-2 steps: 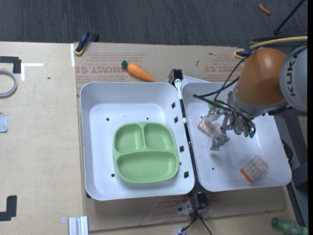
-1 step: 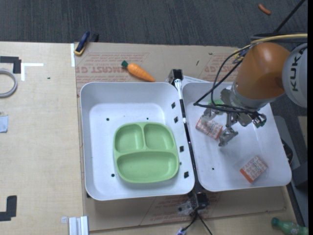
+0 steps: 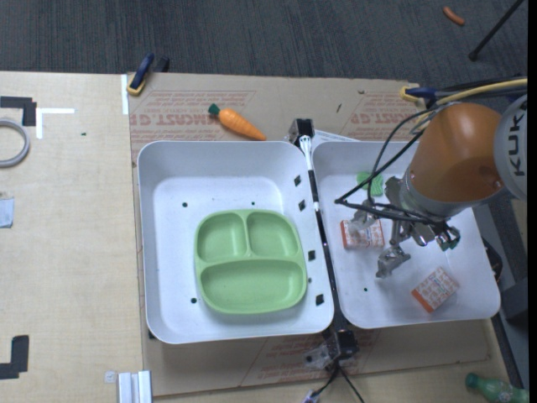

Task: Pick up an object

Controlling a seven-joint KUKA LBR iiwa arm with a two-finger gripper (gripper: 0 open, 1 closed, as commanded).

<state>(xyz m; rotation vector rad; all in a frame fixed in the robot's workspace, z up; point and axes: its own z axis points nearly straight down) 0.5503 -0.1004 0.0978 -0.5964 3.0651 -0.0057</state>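
My gripper [image 3: 391, 261] hangs over the right bin [image 3: 470, 309], under the arm's orange band, low above the bin floor. Just to its left a small white can with a red label [image 3: 362, 235] lies on its side, close to the gripper but apart from it as far as I can see. To its lower right lies a small white and orange box [image 3: 435, 290], untouched. A green object [image 3: 368, 183] peeks out behind the arm near the bin's back wall, mostly hidden. I see nothing held by the gripper.
The left bin [image 3: 159, 250] holds a green divided plate [image 3: 250, 261]. A toy carrot [image 3: 237, 122] lies on the cardboard behind the bins. Cables run across the right bin's back, and a clamp [image 3: 302, 129] sits between the bins.
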